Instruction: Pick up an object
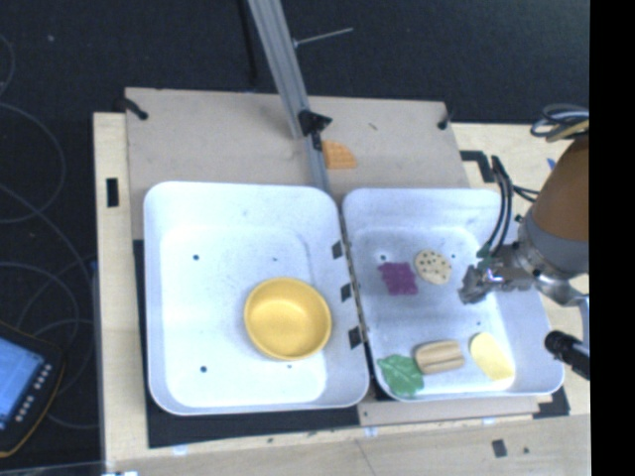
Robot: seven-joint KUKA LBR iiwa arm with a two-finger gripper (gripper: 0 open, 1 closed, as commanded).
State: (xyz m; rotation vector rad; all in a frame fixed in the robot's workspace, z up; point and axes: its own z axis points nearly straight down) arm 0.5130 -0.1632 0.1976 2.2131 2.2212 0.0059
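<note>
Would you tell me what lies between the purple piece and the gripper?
In the camera view, the speckled cookie lies between the purple piece and the gripper.

arm point(564, 201) cut off at right edge (claw point(474, 286) too blurred to read).

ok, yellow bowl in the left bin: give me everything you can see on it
The yellow bowl is round and shallow, matte, plastic-looking, uniformly yellow with a slightly brighter rim. It sits upright, open side up, nothing visible inside. It rests on the floor of the left bin, toward the near right part, close to the wall shared with the right bin. Nothing else touches it.
</note>
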